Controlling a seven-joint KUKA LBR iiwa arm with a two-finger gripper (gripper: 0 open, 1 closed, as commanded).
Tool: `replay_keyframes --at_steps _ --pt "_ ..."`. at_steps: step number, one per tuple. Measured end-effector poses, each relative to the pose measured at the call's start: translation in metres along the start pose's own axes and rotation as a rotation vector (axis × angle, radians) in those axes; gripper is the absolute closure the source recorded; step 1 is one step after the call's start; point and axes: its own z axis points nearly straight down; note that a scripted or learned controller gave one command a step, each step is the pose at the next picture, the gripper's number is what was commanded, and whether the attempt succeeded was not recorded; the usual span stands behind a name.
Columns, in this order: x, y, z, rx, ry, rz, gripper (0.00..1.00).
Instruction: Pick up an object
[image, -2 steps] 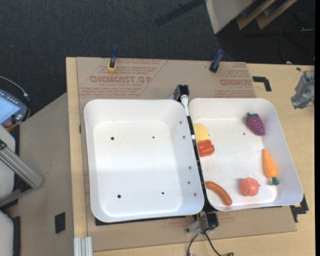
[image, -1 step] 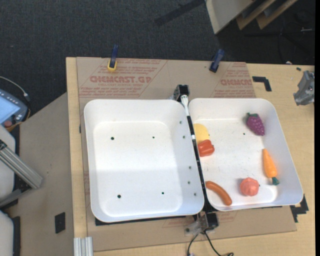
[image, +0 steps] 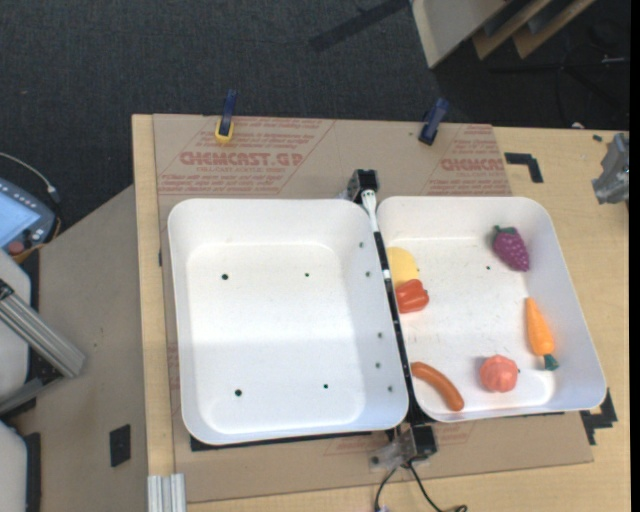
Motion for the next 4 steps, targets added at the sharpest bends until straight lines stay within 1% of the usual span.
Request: replay_keyframes --at_steps 4 --pt "0.000 0.004 -0.042 -0.018 -0.007 -0.003 1.00"
